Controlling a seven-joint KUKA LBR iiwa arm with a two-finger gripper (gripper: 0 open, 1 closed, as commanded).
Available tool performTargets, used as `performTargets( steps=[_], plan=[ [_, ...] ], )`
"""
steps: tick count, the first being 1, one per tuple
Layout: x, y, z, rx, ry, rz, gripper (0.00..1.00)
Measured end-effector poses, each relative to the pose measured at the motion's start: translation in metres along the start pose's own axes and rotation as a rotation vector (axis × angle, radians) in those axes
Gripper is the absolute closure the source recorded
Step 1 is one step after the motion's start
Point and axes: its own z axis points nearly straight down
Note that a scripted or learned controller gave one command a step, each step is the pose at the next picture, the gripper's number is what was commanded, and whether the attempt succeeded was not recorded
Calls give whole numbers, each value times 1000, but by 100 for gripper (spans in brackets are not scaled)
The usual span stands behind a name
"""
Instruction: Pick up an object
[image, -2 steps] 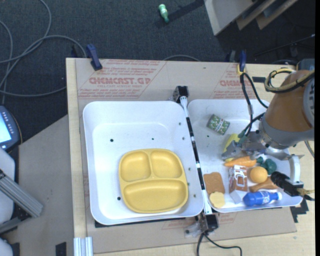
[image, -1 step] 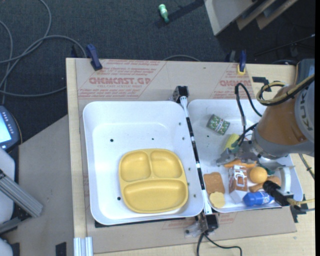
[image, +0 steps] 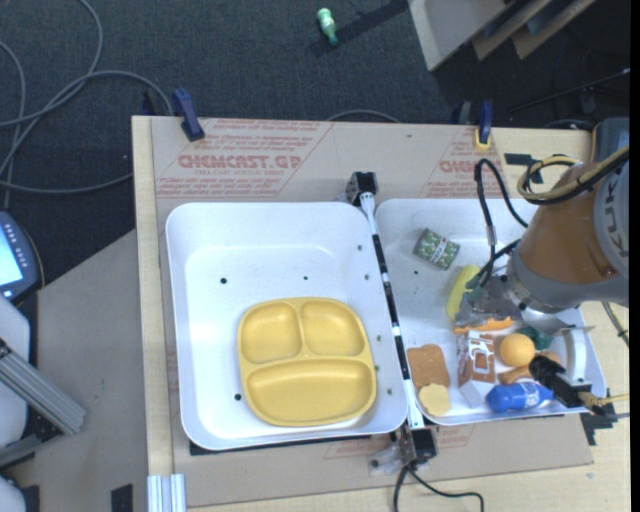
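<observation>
My pincer (image: 487, 300) hangs low over the right bin (image: 405, 225), amid the clutter; how it stands I cannot tell. Beneath lie an orange ball (image: 516, 350), a blue object (image: 518, 397) and a green can (image: 437, 247). A yellow tray (image: 305, 360) sits in the left bin (image: 200, 240).

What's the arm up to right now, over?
Pincer low in right bin, grip unreadable. Nothing seen held. Around it: orange ball, blue object, green can. Yellow tray sits alone in left bin.
</observation>
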Motion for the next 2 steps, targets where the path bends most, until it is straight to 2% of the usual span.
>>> performTargets(
  steps=[1, 2],
  plan=[
    [0, -1, 1, 2, 1, 0, 0],
    [14, 61, 21, 20, 8, -7, 0]
  ],
)
